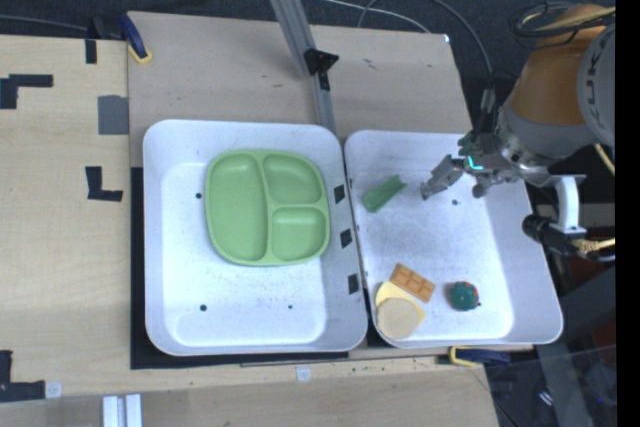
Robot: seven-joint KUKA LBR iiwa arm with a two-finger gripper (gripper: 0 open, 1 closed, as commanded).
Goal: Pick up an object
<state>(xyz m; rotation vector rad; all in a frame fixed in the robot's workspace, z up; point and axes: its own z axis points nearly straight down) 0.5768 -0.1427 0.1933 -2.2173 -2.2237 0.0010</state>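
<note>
End effector [452, 180] hangs over the right bin [500, 245], fingers spread and gripping nothing, grey arm [550, 115] reaching from the right. Nearby lies a flat green block [382, 193]; a moulded green divided plate [268, 207] fills the left bin [170, 265].

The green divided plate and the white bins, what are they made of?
The green divided plate with three compartments looks like moulded plastic: uniform colour, soft matte sheen, rounded ridges. The two shallow white bins also seem plastic, matte, with rounded rims and dark speckling, possibly scuffs.
</note>
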